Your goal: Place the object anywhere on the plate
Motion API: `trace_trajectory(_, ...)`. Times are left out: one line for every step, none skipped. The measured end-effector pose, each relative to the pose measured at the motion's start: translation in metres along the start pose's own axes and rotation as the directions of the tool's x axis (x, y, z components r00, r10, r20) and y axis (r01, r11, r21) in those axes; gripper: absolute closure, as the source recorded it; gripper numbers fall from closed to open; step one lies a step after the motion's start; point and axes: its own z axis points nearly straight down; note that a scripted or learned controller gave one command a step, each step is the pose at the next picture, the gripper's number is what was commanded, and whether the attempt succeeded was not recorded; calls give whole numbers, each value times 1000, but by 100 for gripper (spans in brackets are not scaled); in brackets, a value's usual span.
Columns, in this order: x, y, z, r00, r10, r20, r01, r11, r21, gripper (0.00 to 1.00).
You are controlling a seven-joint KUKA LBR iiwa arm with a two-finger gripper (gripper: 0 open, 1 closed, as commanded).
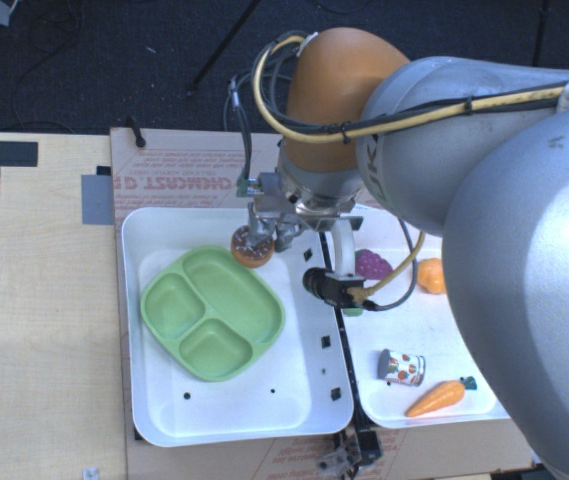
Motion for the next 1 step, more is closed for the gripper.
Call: trace_trajectory(-2,0,0,1000,2,3,-2,1000,1,0)
